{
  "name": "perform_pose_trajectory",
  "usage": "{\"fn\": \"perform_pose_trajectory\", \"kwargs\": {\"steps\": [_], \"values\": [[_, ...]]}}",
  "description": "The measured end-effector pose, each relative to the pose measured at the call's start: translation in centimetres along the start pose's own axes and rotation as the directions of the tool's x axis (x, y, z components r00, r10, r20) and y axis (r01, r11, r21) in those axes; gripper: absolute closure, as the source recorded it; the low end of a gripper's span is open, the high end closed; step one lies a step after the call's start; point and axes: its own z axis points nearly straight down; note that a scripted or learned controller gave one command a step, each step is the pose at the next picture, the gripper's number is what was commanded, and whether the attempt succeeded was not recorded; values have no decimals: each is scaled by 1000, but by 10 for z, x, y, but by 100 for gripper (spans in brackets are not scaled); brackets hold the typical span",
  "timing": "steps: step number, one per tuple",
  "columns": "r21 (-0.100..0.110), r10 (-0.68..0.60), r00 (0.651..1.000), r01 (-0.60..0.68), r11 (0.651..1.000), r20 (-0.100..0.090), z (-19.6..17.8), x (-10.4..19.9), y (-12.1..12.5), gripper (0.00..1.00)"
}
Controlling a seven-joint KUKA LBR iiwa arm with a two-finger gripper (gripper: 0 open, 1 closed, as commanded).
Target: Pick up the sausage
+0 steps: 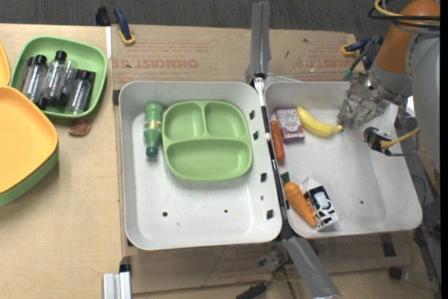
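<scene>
sausage point(278, 141) lay left of banana point(316, 124) | gripper point(355, 113) just right of banana | grip state: unreadable

Sausage point(278, 141) — reddish-brown. Banana point(318, 124) yellow. Carrot point(299, 203) orange, beside a white carton point(322, 207) with black print. Small box point(288, 125) pink and purple. Divided plate point(207, 140) light green; bottle point(152, 128) green. Both bins point(203, 220) white. Counter point(63, 241) pale tan wood, its cardboard sheet point(210, 52) brown with red lettering. Square dish point(61, 76) green, holding clear vials point(57, 82) with black caps. Stacked plates point(24, 147) orange-yellow. Arm point(406, 38) grey with orange band — claw point(358, 110) grey metal.
</scene>
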Motion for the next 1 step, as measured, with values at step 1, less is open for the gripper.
{"fn": "perform_pose_trajectory", "kwargs": {"steps": [1], "values": [[10,83,997,-82,997,-10,-1,-8,4,100]]}}
